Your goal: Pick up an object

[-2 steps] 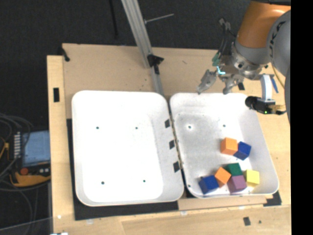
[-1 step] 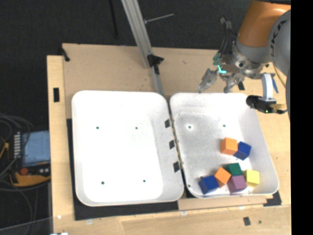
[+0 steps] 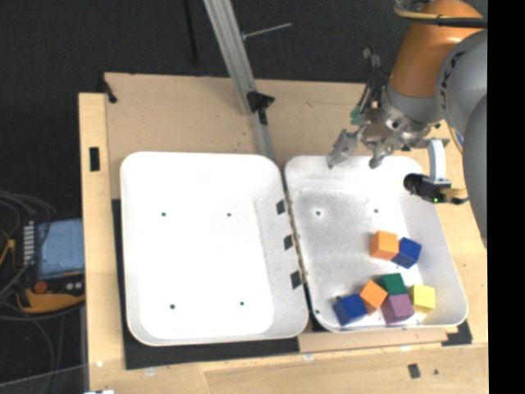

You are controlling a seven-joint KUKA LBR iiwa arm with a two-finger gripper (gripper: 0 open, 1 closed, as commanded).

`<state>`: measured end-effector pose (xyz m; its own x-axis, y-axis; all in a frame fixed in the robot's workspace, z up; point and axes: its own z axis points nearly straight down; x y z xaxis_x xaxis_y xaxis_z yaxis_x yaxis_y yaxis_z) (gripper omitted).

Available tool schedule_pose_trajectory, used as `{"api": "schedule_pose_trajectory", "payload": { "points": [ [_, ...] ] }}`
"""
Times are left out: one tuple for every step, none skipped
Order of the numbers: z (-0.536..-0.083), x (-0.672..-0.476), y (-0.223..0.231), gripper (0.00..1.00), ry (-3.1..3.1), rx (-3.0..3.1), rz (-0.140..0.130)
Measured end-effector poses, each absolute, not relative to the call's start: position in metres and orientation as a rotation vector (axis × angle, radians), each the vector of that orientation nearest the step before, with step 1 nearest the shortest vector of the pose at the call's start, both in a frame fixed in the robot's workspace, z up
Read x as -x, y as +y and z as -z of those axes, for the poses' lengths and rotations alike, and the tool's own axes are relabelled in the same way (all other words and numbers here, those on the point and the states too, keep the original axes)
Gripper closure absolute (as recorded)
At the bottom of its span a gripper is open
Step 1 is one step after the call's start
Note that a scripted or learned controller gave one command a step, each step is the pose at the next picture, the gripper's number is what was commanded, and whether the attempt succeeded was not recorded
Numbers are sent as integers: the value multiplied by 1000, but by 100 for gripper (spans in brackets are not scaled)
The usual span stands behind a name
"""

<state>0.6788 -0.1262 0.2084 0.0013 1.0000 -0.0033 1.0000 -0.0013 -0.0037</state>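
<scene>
Hovering over the right bin's (image 3: 459,302) far rim, the gripper (image 3: 358,156) spreads empty fingers, well apart from the small colored cubes (image 3: 385,292) clustered near its front corner.

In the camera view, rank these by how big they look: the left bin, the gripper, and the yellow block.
1. Left bin, by far the largest.
2. Gripper, though it sits higher and nearer the camera, which inflates it.
3. Yellow block, the smallest.

grey arm (image 3: 467,64), orange band, metal two-finger claw (image 3: 357,158).
</scene>
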Motion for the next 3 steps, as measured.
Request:
{"api": "schedule_pose_trajectory", "payload": {
  "points": [
    [-146, -676, -124, 0, -2218, 2222, -9],
    [-95, -676, -126, 0, -2217, 2225, -7],
    [-110, -678, -126, 100, -2220, 2232, 3]
  ]
}}
